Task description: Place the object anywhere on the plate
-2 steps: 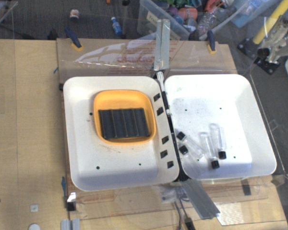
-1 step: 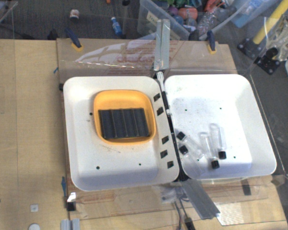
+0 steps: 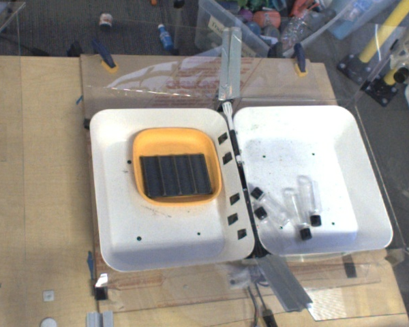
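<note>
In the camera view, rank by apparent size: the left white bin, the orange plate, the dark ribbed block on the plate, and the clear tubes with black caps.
1. Left white bin
2. Orange plate
3. Dark ribbed block
4. The two clear plastic tubes with black caps look alike in size; unranked.

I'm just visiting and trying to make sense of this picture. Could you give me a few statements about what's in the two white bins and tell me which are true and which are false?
1. An orange plate sits in the left bin. True.
2. A dark ribbed rectangular object lies on the plate. True.
3. The clear tubes with black caps lie on the plate. False: they lie in the right bin, toward its near side.
4. The plate stands in the right bin. False: it is in the left one.
5. The two bins sit side by side, meeting along a middle seam. True.
</note>
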Controlling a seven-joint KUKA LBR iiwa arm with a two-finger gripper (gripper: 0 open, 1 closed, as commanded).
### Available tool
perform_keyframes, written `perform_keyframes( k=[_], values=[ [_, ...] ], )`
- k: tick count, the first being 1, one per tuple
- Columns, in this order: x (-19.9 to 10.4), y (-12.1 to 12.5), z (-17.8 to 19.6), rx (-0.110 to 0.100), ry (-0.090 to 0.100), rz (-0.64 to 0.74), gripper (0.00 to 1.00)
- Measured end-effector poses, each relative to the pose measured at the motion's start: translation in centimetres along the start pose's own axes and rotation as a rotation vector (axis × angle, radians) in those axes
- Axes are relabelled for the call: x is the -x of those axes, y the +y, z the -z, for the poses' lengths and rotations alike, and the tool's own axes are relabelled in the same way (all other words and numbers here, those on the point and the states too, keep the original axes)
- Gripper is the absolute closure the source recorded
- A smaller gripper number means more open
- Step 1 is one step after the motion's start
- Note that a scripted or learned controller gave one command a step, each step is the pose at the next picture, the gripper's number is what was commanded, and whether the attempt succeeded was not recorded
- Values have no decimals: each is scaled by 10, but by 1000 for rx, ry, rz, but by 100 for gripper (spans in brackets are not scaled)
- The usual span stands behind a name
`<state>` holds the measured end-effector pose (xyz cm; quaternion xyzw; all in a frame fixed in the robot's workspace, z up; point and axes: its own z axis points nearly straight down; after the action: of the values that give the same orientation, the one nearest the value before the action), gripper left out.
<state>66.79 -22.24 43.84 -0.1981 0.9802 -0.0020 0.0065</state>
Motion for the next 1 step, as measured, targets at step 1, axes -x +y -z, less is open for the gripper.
perform_keyframes(
  k=[1],
  values=[
    [0,1,0,1,-1,363,100]
  ],
)
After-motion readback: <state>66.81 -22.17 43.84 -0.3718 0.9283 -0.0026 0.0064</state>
